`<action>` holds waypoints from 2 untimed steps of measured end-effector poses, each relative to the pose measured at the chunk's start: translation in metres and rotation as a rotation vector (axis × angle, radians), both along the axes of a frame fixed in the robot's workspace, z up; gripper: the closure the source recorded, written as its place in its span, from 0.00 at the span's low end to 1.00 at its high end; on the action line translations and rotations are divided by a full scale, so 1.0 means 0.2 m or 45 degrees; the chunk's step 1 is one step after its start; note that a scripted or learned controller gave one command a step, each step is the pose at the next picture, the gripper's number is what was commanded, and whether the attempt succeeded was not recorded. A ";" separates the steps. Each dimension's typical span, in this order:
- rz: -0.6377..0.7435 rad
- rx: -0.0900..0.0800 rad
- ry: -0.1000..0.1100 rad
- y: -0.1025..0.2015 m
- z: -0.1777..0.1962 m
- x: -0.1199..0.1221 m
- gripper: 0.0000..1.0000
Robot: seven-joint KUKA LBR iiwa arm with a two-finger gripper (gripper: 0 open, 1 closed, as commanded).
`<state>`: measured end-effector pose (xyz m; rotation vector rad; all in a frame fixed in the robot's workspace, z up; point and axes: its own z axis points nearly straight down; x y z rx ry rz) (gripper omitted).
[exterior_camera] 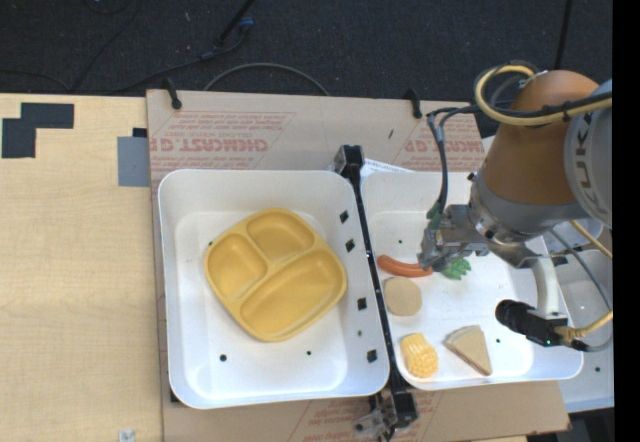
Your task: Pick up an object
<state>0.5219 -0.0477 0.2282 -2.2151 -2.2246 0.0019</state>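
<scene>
Dark floor with loose cables is lying behind the surface, which is pale wood on the left and brown cardboard under the two white bins. Sitting in the left bin is a yellow tray with three hollows, turned at a slant.

Reaching in from the right, the grey arm with its orange band is covering the top right part of the right bin. The pincer is hanging low over that bin, and its tips are lost in dark parts and wires, so how wide it is I cannot tell.

Just under the pincer an orange carrot is lying flat. Its long side is running left to right, with the green leafy end pointing right. The middle of the carrot is partly hidden by the pincer, so whether they are touching is hard to make out.

Just below the carrot a round tan cookie is lying. Near the front edge a yellow corn piece is standing beside a tan wedge whose point is aiming to the lower right. A black part with a cable is sticking out over the bin's right side, and what it is stays unclear.
</scene>
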 end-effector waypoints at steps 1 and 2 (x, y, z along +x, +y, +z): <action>0.001 0.001 0.001 0.26 0.02 0.02 1.00; 0.000 0.000 0.001 0.51 -0.04 0.09 1.00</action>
